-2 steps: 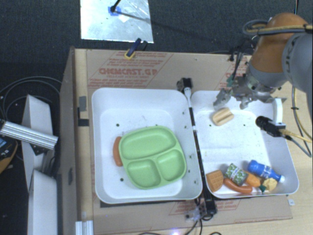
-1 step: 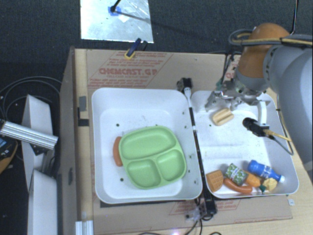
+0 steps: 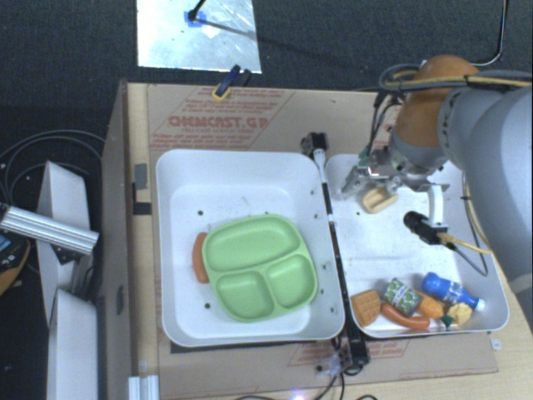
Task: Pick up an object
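Observation:
My gripper (image 3: 366,182) hangs over the far left corner of the right bin (image 3: 375,248), below the grey arm with its orange band (image 3: 433,73). A small tan block (image 3: 379,200) lies on the bin floor right beside and just below the gripper; whether they touch is unclear. Along the bin's near edge sit a brown cracker (image 3: 365,305), a red-orange sausage (image 3: 404,317), a green can (image 3: 401,294), a blue bottle (image 3: 450,288) and a small yellow piece (image 3: 460,313).
The left bin (image 3: 183,223) holds a green divided plate (image 3: 258,267) with an orange-red sausage (image 3: 200,257) against its left side. A black divider (image 3: 331,223) runs between the bins. A black fitting with a cable (image 3: 420,223) hangs beside the arm.

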`<state>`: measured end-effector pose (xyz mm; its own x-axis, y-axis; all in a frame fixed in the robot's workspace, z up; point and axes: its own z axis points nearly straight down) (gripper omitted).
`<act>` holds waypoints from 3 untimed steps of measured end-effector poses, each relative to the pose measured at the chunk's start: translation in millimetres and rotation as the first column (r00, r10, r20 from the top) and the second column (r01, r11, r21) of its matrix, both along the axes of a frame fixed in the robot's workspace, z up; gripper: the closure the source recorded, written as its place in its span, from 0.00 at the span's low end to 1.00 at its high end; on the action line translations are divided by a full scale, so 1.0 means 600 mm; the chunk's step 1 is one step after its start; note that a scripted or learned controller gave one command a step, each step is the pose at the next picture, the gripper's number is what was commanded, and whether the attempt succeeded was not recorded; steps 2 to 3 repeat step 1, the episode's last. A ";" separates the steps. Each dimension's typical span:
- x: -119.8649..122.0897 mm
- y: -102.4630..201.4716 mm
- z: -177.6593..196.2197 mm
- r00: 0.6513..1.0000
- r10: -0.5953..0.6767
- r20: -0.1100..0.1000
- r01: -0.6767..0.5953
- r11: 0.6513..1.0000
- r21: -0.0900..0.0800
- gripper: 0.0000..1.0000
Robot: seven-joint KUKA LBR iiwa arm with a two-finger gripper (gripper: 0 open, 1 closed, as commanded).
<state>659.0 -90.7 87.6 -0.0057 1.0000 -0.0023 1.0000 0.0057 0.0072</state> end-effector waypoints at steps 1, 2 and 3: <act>0.002 -0.003 0.020 1.000 0.001 0.002 -0.001 1.000 -0.003 1.00; 0.002 -0.003 0.020 1.000 0.001 0.002 -0.001 1.000 -0.003 1.00; 0.002 -0.003 0.020 1.000 0.001 0.002 -0.001 1.000 -0.003 1.00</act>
